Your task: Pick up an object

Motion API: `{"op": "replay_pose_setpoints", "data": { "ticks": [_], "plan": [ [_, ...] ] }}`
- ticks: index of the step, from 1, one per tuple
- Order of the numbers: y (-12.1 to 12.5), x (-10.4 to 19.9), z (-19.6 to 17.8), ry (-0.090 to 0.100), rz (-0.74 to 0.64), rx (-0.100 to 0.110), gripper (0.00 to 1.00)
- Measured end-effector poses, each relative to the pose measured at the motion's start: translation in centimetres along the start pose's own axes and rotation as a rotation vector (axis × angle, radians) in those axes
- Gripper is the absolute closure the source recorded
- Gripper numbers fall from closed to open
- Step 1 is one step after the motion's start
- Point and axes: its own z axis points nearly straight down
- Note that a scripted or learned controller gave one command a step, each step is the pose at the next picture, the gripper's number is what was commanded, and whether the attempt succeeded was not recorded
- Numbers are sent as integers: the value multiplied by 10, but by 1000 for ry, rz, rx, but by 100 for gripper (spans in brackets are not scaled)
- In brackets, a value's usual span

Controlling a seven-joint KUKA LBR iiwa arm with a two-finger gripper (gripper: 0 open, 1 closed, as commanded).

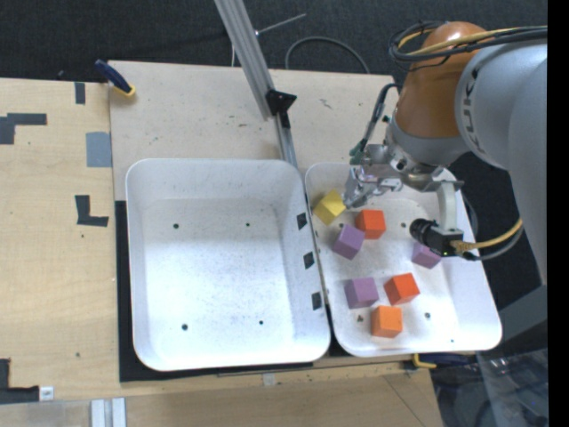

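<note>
The gripper (360,194) is positioned low in the upper left part of the right bin (471,323), just beside the yellow cube (330,206) and an orange cube (372,223). Whether anything is grasped cannot be told. Three purple cubes (348,240) and two further orange cubes (403,287) are spread lower in that bin

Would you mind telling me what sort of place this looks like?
Probably a robotics lab's test bench: a grey robot arm reaches over two white bins on a plywood bench, and the right-hand bin holds small coloured blocks, typical grasping-trial props.
</note>
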Motion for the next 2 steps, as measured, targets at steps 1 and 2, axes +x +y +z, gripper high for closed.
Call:
{"op": "replay_pose_setpoints", "data": {
  "ticks": [1,2],
  "plan": [
    [1,57,-5,1,-2,-1,100],
    [-17,111,-19,1,-2,-1,100]
  ]
}}
